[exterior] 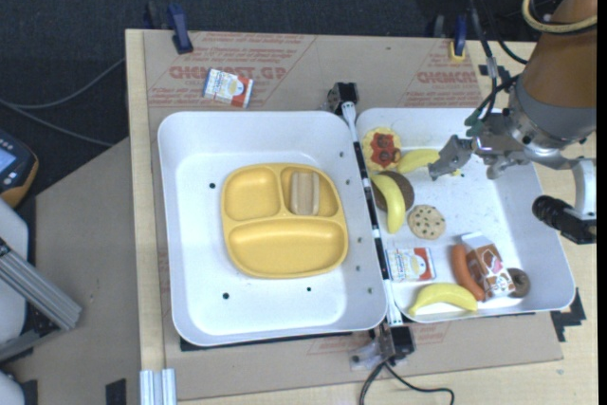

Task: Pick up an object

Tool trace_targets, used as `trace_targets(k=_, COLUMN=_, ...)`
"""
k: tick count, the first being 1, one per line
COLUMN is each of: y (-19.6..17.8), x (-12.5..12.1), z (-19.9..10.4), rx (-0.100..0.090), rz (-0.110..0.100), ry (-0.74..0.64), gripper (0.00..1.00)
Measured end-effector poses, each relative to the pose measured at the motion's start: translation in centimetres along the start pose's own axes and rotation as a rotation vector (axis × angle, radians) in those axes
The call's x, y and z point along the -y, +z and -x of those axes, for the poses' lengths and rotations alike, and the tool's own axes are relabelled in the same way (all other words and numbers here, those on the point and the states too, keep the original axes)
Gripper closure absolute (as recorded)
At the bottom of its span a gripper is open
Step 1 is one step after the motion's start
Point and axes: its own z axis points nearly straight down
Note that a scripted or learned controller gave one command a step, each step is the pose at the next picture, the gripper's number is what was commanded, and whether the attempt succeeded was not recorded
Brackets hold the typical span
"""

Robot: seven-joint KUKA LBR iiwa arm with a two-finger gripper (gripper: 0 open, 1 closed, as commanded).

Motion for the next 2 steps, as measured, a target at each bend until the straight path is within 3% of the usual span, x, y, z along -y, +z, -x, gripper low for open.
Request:
trace_targets(k=1, y=11.4, x=-7.8, z=-0.9, rx=0.001, rz=0.004, ry=-0.003, gripper=0.0)
trace_targets(k=2, y=13.6, x=-1.0, z=1.6, rx=-0.001, rz=-0.009, ry=0.005, gripper=0.0)
